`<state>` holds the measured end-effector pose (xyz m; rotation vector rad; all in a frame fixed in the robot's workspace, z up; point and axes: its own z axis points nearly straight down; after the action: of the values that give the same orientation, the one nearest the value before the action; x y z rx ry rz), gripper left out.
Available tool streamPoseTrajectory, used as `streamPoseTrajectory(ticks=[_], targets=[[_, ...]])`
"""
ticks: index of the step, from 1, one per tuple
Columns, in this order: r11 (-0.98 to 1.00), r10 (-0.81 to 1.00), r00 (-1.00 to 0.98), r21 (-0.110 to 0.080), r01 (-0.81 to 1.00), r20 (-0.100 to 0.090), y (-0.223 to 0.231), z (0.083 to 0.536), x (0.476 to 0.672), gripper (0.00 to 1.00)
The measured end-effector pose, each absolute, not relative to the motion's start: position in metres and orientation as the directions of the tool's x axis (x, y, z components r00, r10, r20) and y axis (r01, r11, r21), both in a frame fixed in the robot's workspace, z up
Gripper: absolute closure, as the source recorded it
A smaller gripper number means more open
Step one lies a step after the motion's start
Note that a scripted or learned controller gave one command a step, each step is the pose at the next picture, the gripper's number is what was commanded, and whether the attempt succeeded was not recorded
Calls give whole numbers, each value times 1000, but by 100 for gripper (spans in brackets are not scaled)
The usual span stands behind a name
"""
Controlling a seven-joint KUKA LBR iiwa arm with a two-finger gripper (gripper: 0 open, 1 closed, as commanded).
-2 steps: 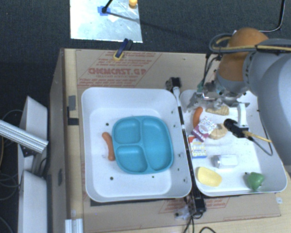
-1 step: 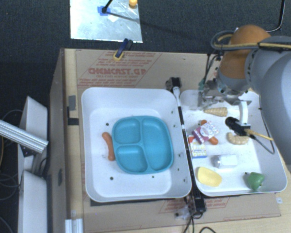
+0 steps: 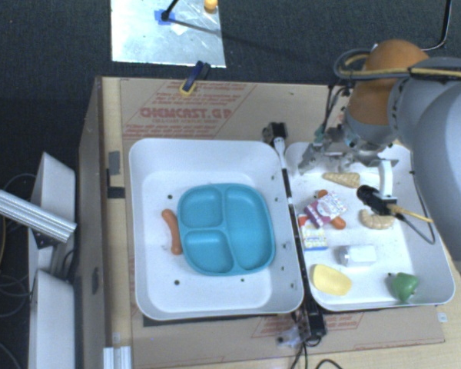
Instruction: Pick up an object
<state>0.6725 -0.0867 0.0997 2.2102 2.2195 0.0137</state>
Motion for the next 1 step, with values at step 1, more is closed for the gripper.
streamPoseTrajectory(ticks=[1], targets=[[4,1000,-4,17,1000,-3,-116,91,653,0]])
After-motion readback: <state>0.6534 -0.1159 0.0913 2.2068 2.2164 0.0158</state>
